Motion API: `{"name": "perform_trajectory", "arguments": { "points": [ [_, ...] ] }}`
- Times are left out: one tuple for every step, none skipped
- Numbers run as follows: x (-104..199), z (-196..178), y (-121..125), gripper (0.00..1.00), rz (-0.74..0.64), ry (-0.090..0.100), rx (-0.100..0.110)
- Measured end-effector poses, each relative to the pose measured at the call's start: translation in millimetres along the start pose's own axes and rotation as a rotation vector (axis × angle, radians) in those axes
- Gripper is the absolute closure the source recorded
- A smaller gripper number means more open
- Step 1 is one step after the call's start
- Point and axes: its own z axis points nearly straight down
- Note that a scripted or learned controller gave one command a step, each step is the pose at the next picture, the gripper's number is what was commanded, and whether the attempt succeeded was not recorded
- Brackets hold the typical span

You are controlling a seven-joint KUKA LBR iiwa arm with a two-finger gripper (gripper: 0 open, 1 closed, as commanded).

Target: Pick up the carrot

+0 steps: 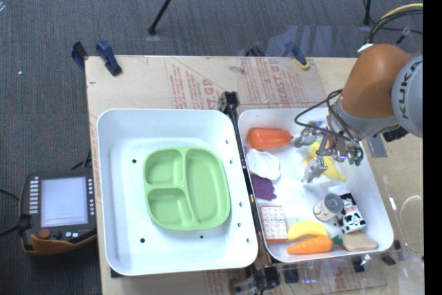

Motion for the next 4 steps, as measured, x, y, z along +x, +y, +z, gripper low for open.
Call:
{"name": "perform_trajectory", "arguments": {
  "points": [
    [81.1, -55.4, 12.2, 0.0, -0.197, 0.001, 0.001],
    [131.5, -67.7, 81.7, 0.0, -0.236, 0.004, -0.002],
    [143.3, -4.0, 48.9, 0.0, -0.338, -0.011, 0.0],
    [136.8, -3.7, 22.5, 0.0, -0.694, -0.015, 0.005]
  ]
}}
